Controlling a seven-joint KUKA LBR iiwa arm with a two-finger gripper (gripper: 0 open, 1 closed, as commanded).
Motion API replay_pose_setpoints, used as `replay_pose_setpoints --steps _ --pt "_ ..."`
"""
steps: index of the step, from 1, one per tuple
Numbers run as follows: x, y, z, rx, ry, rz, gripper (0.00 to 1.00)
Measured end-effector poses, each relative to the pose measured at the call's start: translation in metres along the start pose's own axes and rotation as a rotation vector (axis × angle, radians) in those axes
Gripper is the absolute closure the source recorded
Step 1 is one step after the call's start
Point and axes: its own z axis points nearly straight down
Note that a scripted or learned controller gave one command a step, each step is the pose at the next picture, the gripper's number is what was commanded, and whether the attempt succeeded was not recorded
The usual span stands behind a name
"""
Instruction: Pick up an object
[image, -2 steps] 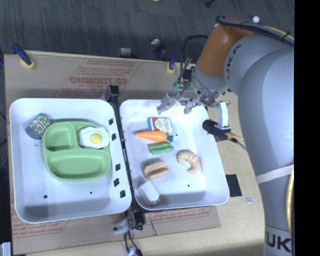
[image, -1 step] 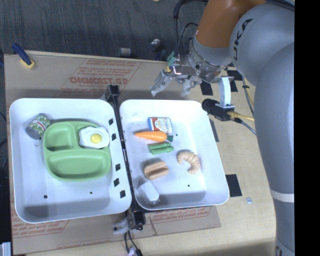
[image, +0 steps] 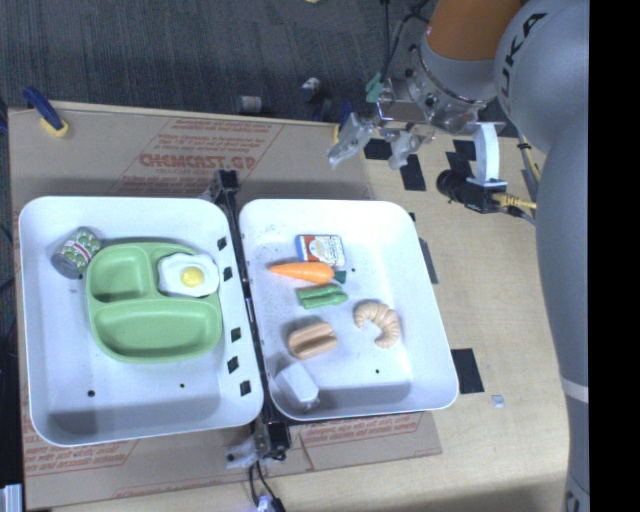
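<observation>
The bench (image: 480, 300) bears cardboard sheeting (image: 190, 150) and two white bins (image: 40, 330) (image: 420, 290) side by side.

In the right bin (image: 425, 300), a small printed carton (image: 320, 248) in red, white and blue is laid flat near the far wall. Just in front of it, an orange carrot (image: 301, 270) is set crosswise, its tip pointed left, and a short green pod (image: 321, 295) is placed just beside it. A curled tan croissant (image: 378, 322) is found toward the right side, and a hot dog in a bun (image: 312, 339) is seen left of it. A pale grey block (image: 296, 385) is tucked at the near wall. In the left bin (image: 40, 330), a green divided tray (image: 150, 310) is seated, with a fried egg (image: 188, 275) in its upper-right compartment and a tin can (image: 75, 250) lying at its far-left corner.
</observation>
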Motion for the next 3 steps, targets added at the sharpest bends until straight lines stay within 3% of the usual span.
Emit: replay_pose_setpoints --steps 1,2,3 --pt "0.025 -0.091 0.086 0.006 0.0 0.0 0.0" --pt "-0.014 -0.163 0.053 0.002 0.0 0.001 0.0" --pt "-0.069 -0.16 0.241 0.007 0.002 -0.002 0.0"
